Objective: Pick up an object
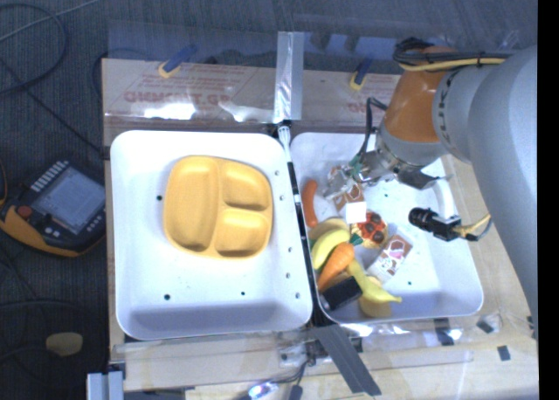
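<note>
The right bin (pixel 454 289) holds a pile of toy food and packets. An orange-red sausage (pixel 309 203) lies along its left wall. Below it sit a yellow banana (pixel 325 239), an orange carrot (pixel 337 262), a black block (pixel 342 293) and a second yellow piece (pixel 377 295). A white card (pixel 355 212), a red and dark patterned item (pixel 373 228) and a small printed packet (pixel 395 251) lie in the middle. My gripper (pixel 356 169) is low over the bin's upper part, right beside a crinkled packet (pixel 339 183).
The left bin (pixel 140 285) carries a yellow divided tray (pixel 217 204). A black cylindrical part (pixel 434 220) with a cable juts over the right bin near the arm. The large grey arm body (pixel 507 127) covers the bench's right side. A pendant (pixel 65 202) lies on the floor at left.
</note>
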Controlling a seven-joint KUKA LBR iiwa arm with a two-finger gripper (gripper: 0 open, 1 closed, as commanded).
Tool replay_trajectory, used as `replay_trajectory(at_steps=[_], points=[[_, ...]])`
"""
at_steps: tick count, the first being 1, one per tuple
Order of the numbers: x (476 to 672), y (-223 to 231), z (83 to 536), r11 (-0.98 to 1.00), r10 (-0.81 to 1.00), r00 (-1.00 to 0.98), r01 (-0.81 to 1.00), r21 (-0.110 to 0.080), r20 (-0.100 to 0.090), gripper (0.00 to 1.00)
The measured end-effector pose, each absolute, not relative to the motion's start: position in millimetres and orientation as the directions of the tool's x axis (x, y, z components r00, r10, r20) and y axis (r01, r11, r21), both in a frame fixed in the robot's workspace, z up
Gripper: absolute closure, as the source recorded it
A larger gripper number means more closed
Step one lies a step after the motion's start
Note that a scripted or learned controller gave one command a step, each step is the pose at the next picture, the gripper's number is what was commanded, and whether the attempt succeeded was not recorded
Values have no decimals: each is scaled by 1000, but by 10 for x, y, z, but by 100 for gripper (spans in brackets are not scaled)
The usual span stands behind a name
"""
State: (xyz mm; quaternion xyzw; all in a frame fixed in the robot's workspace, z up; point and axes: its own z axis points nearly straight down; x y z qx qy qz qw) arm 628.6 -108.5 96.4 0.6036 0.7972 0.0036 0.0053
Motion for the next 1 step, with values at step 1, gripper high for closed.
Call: replay_trajectory(at_steps=[1], points=[[6688,-563,1810,154,988,-154,988,-4,-3,100]])
